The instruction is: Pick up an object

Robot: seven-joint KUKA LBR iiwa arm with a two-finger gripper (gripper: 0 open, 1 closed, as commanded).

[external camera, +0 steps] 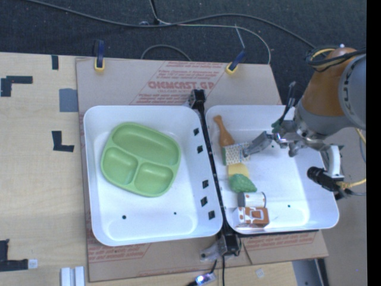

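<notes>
Objects for picking, lined up along the left wall of the right bin: brown long-necked piece farthest from the camera, then checkered green-and-white piece, yellow block, green lump, and white-and-orange carton nearest.

Hard to read:
- Exact identity of each small item, blurred at this size.
- Printing on the carton, not legible.
- Gripper seen as a grey tip over the checkered piece, touching or just above it, cannot tell which. Opening of the jaws not discernible, and nothing visibly held.
- Far side of the arm cut off at the right of the view.

Setting:
- Left bin touching the right bin along a dark seam, with a green divided plate lying flat in its far-left part.
- Both bins on a cardboard sheet with red lettering, pinned at its far edge by two blue-and-yellow clamps.
- Pale wooden bench to the left, marked with black tape.
- Dark floor beyond, crossed by thin cables.

Pose: orange-banded wrist above the far-right corner of the right bin, tool slanted down and leftward toward the row of objects.
</notes>
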